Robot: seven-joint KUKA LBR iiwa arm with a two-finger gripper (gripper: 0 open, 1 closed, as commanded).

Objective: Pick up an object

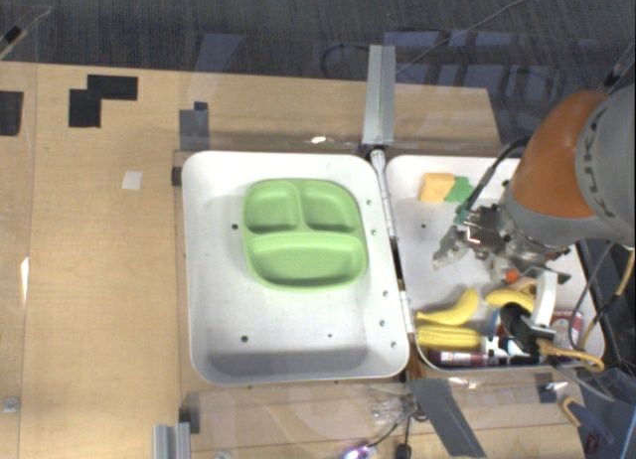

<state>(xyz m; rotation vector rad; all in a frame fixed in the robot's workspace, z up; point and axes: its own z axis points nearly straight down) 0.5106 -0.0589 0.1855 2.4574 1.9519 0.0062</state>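
Wooden bench, yellow curved banana, right bin

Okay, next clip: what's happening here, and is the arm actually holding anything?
A KUKA arm reaches in from the right, its pincer low over the right bin, among a clutter of items: an orange block, a green piece and yellow banana-like objects near the front. Nothing is visibly held. The left bin holds a green divided plate, untouched.
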